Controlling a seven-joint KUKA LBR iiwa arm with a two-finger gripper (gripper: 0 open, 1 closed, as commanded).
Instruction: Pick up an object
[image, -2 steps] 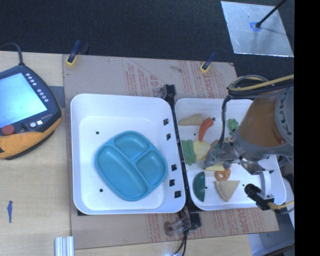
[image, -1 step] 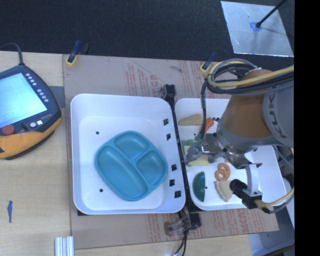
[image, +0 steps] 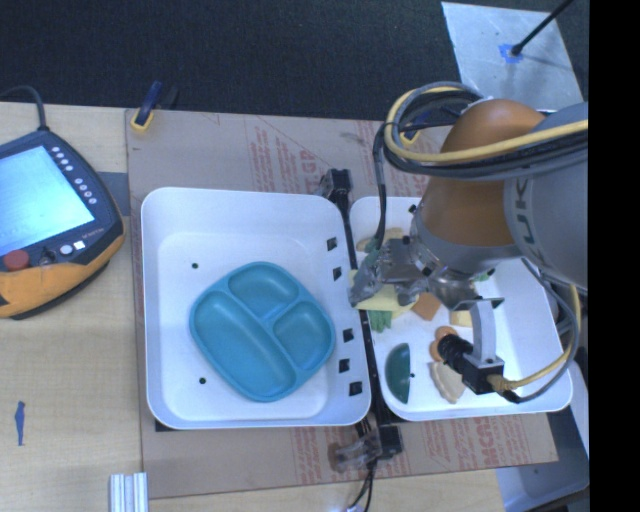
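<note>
My gripper (image: 385, 280) hangs low over the left side of the right bin (image: 520, 405), beneath the orange wrist band. Its fingers sit among a cluster of small items: a yellow-green piece (image: 378, 312) just below it and an orange-tan block (image: 427, 306) to its right. A dark green oval object (image: 398, 368) lies near the bin's front left. A cream piece (image: 445, 380) and an orange-brown piece (image: 440, 349) lie beside a black fitting on the arm. The arm hides much of the bin.
The left bin (image: 175, 230) holds a blue divided plate (image: 262, 328). A teach pendant (image: 45, 220) rests at the far left on the bench. Cables loop over the arm at the upper right. A black divider strip (image: 352, 300) runs between the bins.
</note>
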